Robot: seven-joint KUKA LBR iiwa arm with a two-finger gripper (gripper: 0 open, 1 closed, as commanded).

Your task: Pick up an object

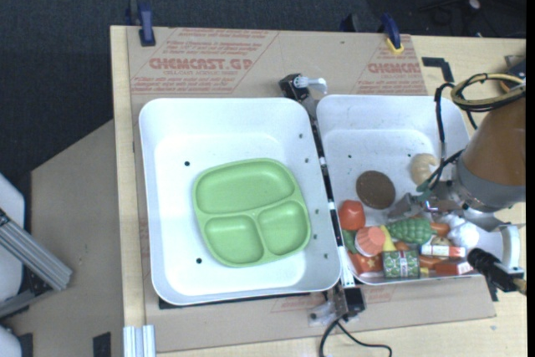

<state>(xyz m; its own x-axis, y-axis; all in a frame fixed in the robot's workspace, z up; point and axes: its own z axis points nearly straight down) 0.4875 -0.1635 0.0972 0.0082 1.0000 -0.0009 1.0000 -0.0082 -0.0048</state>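
White plastic bins sit side by side on the tabletop (209,54), and I take the brown disc (375,189) in the right bin (368,117) as my landmark. From the overhead camera view, my gripper (430,205) hangs just right of that disc, low over a crowded pile; whether it is spread or closed I cannot tell, since the wrist covers it. The green ribbed object (410,229) lies just below and right of the disc, and I judge it my likeliest pick. Its long axis looks to run roughly left to right, tilted slightly, though its ends are partly hidden. A red tomato-like piece (352,215) sits below-left of the disc, a green can (400,265) further below. To do this well, I should close across the green object's short width and lift straight, avoiding the neighbours touching it. Far left of the disc, a green divided plate (251,211) rests in the left bin (167,130).
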